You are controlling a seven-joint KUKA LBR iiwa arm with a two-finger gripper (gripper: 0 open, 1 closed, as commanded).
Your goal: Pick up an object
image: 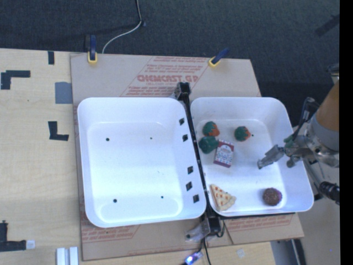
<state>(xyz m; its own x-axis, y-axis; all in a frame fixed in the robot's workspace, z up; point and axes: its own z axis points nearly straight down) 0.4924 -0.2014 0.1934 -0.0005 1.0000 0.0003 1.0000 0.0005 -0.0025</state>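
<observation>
The right bin (278, 108) holds several small things. Two green-and-orange round toys (210, 129) (241, 133) lie near its back, with a dark green lump (208, 144) beside the first. A small red-and-white box (224, 154) sits in the middle. A pizza-slice toy (222, 196) lies at the front left and a brown ball (271, 196) at the front right. My gripper (271, 157) hangs low over the right side of this bin, right of the box and above the brown ball, touching none of them.
The left bin (88, 148) stands beside the right one, with a black divider strip (189, 148) between them. Both rest on a cardboard sheet (165, 76) clamped at the back. The arm's cables (322, 186) trail past the right bin's edge.
</observation>
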